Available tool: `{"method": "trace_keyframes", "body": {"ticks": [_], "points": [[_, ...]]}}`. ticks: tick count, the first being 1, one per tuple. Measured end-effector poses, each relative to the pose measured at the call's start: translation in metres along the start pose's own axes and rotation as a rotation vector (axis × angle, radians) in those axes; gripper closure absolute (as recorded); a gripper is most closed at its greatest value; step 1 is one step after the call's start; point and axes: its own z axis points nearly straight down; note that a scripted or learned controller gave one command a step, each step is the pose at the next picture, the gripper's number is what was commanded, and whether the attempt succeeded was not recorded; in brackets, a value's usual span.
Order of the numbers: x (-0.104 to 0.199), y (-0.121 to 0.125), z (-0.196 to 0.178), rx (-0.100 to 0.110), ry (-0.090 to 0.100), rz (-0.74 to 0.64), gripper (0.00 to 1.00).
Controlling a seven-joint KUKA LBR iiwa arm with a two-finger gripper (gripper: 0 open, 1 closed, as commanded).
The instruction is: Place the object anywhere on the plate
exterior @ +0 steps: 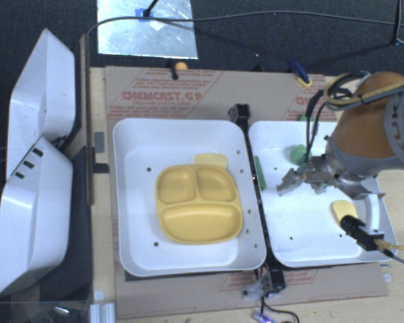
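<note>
The gripper point(291, 180) hovers low over the right bin point(283, 241), its fingers pointing toward the divider, and whether they are spread or closed cannot be told from this slanted view; nothing is seen between them. Candidate objects lie close: a green piece point(297, 155) just beside the wrist near the bin's far wall, a pale yellow piece point(343, 210) near the right wall under the arm, and a thin green strip point(259, 172) along the divider. The yellow plate point(198, 204), three compartments, sits in the middle of the left bin point(138, 247), with a pale yellow block point(211, 160) touching its far rim. The likely trouble is a miss: the pieces are small and lie close to walls, so the fingers may close on air or nudge one into a corner. A carry across the raised divider could also clip the rims and drop the piece short. The bins rest on a cardboard sheet point(161, 89) on the bench; dark carpet, a shiny metal square point(145, 19) and cables lie beyond, and white housings point(37, 167) stand at the left
</note>
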Motion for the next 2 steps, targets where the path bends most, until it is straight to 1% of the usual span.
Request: {"method": "trace_keyframes", "body": {"ticks": [1, 2], "points": [[0.02, 0.012, -0.04, 0.005, 0.0, 0.004, 0.0], [0.038, 0.035, -0.083, 0.005, -0.001, 0.003, 0.0]]}}
